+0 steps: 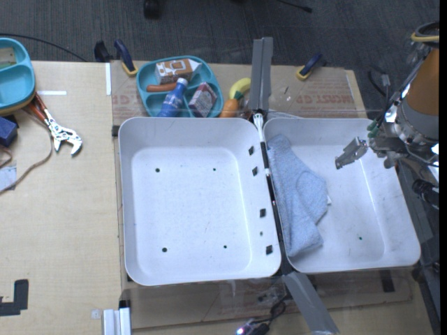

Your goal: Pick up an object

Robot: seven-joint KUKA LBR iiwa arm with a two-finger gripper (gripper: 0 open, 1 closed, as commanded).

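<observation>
In the right bin (pixel 377 253), one pale blue-grey cloth (pixel 297 197) lies crumpled along the left wall, running from near the far left corner down toward the near edge. It is the single object in that bin. The gripper (pixel 349 153) hangs over the far half of the same bin, to the right of the cloth and a little farther back, apart from it with bare white floor between them. Nothing sits between its fingers; they are small and blurred against the white, so how wide they stand cannot be told. The arm (pixel 419 100) behind it is cut off by the right edge.

The left bin (pixel 188 271) sits just beside the right one, two bins in all.

Farther back on the bench, one teal divided tray (pixel 149 96) holds a blue bottle (pixel 172 98), a small carton (pixel 174 68) and other items too small to name. A banana (pixel 239 88) lies to its right. At far left a silver wrench (pixel 61 136) rests on the wood, beside a second teal dish (pixel 17 82), cut off by the frame.
</observation>
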